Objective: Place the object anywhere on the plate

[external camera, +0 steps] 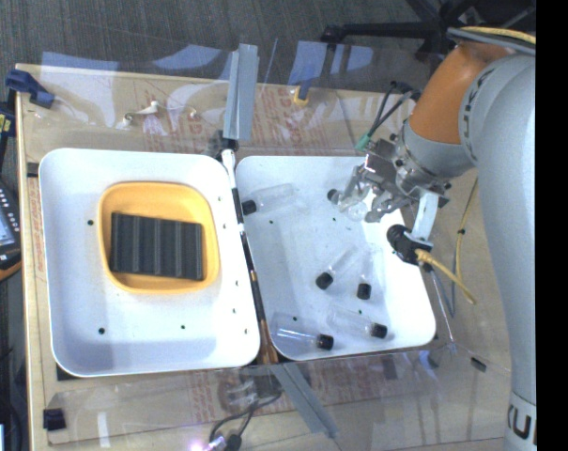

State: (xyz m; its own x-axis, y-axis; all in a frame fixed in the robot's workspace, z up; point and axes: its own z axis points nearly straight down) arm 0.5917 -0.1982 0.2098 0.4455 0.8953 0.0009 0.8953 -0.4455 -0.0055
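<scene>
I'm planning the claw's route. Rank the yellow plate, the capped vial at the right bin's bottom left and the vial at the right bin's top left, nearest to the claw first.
From the claw:
1. Vial at the top left of the right bin.
2. Capped vial at the bottom left of that bin.
3. Yellow plate, in the left bin.

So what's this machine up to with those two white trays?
A grey and orange robot arm reaches in from the right, with its gripper over the upper part of the right bin. That bin holds several small clear vials with black caps, lying scattered. The left bin holds a yellow plate with a dark ribbed insert. The job is to put a vial on that plate; no vial is on it yet.
</scene>
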